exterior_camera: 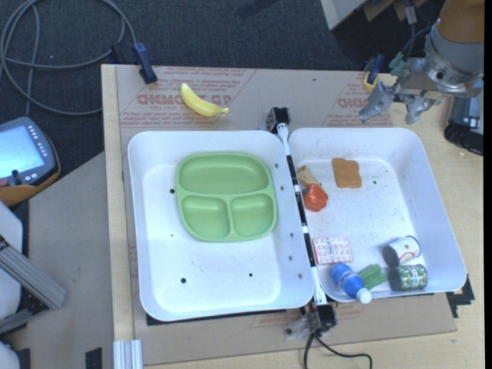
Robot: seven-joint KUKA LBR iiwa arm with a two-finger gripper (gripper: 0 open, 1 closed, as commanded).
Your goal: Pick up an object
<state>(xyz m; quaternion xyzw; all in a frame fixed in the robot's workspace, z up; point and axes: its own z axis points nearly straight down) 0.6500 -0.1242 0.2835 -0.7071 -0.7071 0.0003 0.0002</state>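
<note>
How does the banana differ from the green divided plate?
The banana is yellow, small and curved; the green divided plate is far larger, flat, with three compartments. The banana lies on the bench outside the bins; the plate sits inside the left bin. The end effector touches neither.

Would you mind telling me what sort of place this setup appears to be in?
Probably a robotics lab bench: a robot gripper hangs above two white bins, a handheld control pendant lies at the left, and cables run loose across the carpet.

Bench [231, 91] with two bins

Left bin [154, 267] and right bin [430, 206] sit touching; a banana [201, 101] lies behind them.
</note>
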